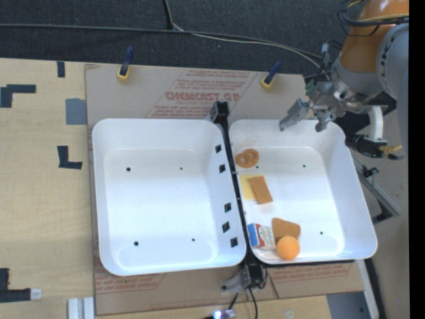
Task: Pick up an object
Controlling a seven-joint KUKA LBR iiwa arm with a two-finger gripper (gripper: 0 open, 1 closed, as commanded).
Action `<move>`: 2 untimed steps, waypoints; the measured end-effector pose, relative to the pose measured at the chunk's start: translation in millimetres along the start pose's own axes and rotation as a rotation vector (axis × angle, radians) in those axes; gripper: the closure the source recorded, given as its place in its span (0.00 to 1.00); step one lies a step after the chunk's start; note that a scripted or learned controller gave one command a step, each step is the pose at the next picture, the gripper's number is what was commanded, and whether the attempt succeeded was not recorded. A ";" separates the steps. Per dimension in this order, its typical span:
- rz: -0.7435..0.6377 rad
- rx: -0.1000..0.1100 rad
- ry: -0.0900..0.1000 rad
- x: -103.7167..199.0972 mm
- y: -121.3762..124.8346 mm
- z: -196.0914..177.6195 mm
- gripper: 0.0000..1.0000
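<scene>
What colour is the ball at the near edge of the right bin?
Orange. The ball shows plainly in the camera view, beside a tan block.

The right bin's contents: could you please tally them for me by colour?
Orange or brown: 4 (cookie, brown slab, wedge, ball)
Yellow: 1 (card)
Red, white and blue: 1 (packet)
Total: 6
</scene>
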State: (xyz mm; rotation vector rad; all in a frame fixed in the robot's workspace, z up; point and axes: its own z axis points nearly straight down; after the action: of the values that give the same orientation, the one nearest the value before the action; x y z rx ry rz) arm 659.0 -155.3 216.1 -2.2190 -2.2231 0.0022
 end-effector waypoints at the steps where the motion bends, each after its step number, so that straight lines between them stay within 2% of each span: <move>1: -0.002 0.008 0.002 34.7 7.3 113.3 0.00; 2: -0.001 0.000 -0.001 57.2 9.2 132.8 0.00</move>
State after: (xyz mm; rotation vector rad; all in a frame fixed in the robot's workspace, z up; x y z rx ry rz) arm 667.9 -98.2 83.2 -2.2180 -2.2247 0.0038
